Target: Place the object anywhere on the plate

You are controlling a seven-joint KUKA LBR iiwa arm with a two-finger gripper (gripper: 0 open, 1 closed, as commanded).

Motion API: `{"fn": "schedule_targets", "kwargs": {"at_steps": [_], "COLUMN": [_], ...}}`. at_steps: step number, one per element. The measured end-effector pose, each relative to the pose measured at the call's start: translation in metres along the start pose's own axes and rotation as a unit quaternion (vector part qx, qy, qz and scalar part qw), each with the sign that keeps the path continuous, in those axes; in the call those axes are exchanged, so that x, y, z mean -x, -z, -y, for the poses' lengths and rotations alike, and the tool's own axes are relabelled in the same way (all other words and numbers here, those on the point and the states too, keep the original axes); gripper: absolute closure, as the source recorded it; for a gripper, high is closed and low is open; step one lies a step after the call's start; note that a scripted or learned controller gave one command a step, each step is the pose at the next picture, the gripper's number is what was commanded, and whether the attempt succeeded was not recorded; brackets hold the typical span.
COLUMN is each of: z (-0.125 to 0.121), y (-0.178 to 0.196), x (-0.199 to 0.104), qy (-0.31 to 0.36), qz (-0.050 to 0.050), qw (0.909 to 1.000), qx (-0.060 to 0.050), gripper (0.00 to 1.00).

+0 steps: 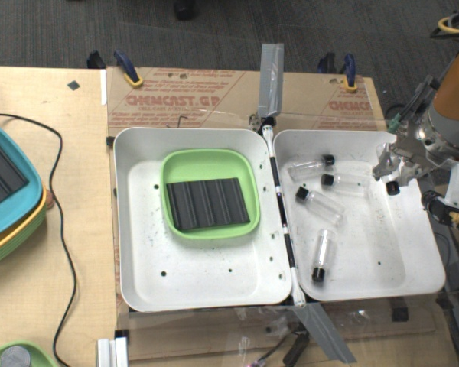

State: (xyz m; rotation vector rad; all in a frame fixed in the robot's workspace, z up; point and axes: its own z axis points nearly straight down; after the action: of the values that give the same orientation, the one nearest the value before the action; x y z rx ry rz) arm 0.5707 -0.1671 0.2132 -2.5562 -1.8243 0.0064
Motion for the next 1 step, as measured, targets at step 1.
{"fn": "schedule_targets", "kwargs": {"at_steps": [1], "z": [-0.0001], "y": [0.0001], "x": [0.0000], "qy": [0.000], "qz": [0.000], "qw": [1.0000], "qx": [0.000], "gripper": [0.00]}}
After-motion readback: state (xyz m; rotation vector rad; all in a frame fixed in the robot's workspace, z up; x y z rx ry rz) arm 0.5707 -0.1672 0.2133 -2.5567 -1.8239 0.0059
